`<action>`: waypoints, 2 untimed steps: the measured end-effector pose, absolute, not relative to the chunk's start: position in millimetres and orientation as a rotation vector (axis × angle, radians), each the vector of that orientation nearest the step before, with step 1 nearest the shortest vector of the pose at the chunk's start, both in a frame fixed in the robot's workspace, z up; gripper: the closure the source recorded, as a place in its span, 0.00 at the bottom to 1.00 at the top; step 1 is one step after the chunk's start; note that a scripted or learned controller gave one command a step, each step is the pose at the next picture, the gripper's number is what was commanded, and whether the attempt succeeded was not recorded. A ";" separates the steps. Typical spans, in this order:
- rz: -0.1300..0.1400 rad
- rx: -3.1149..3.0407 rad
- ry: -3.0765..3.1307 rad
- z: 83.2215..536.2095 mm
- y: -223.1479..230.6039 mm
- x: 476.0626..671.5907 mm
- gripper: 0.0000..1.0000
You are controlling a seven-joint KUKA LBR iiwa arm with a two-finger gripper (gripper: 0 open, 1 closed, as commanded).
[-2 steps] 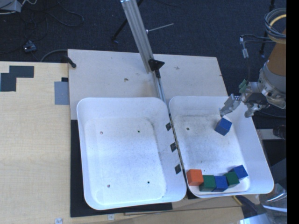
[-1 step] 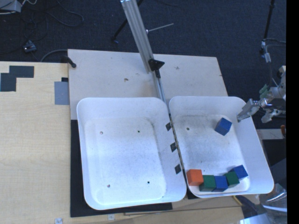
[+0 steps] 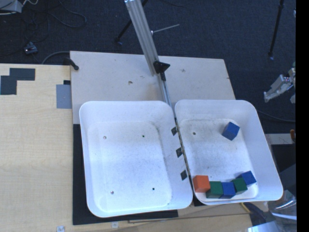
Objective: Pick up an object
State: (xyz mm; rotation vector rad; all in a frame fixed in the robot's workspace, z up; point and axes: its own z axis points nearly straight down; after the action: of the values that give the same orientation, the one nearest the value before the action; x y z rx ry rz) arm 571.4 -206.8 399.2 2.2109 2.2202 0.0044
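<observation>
Jaws: high at far right, past the right bin (image 3: 264,129), off the counter (image 3: 120,76); open or closed, cannot tell. Lone blue cube (image 3: 231,130) toward that bin's far side; row of cubes (image 3: 227,186) along its near wall.

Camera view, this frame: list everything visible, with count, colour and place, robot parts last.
Bins: 2, white, side by side on the bench; left bin, right bin.
Blue cube: 1, alone in the upper right part of the right bin.
Orange cube: 1, near edge of the right bin, left end of a cluster.
Green cubes: 2, in that cluster.
Blue cubes in the cluster: 2, one between the green ones, one at the right end.
Aluminium rail: 1, silver, slanting from the top down to the gap between the bins.
Wooden tabletop: 1, pale, left of the bins.
Robot gripper: 1, grey, at the right edge, beyond the right bin.
</observation>
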 end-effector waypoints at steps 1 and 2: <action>-0.006 2.220 2.233 318.4 -207.9 616.5 0.00; -0.007 2.224 2.230 166.3 -207.7 633.3 0.00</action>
State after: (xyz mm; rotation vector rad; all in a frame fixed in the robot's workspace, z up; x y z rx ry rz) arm 633.3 -207.7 166.3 2.2243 2.2303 -0.0072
